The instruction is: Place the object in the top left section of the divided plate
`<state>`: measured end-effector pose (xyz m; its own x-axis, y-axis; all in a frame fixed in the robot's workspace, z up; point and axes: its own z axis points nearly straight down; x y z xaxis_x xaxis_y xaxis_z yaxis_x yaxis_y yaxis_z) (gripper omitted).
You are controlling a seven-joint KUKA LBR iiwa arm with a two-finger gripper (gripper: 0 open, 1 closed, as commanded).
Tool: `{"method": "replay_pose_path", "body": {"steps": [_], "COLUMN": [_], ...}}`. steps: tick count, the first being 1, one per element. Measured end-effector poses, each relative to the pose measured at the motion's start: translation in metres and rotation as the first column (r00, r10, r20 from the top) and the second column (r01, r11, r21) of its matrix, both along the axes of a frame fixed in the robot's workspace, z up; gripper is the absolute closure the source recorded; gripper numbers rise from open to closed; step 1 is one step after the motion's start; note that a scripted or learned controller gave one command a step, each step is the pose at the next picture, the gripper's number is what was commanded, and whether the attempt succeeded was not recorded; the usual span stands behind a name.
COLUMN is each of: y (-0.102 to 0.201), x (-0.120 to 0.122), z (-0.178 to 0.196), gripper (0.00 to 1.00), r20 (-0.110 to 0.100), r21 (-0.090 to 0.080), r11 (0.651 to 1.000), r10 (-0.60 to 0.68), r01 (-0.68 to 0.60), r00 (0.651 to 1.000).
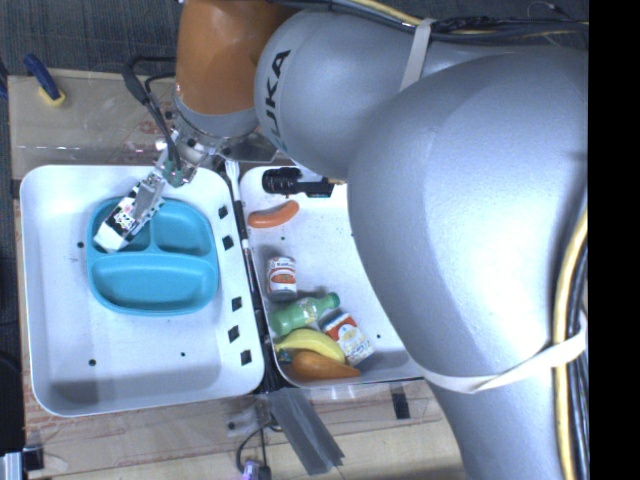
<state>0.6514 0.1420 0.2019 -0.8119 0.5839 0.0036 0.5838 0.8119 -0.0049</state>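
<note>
A blue divided plate lies in the left white bin. A small white bottle with a black label rests tilted over the plate's top left section, its lower end by the plate's left rim. My gripper reaches down from the upper right and is shut on the bottle's upper end. The grey arm with its orange band hangs over the back of both bins.
The right bin holds an orange sausage, a small jar, a green bottle, a red-and-white can, a banana and an orange fruit. The arm hides most of that bin.
</note>
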Motion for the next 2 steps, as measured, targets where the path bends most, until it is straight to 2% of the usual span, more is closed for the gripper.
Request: {"method": "replay_pose_path", "body": {"steps": [1, 2], "y": [-0.008, -0.028], "x": [-0.002, -0.003], "z": [0.003, -0.003], "gripper": [0.0, 0.0], "r20": [-0.001, -0.001], "r21": [0.0, 0.001], "r11": [1.0, 0.991], "r10": [0.006, 0.13], "r01": [-0.006, -0.13], "r00": [1.0, 0.991]}}
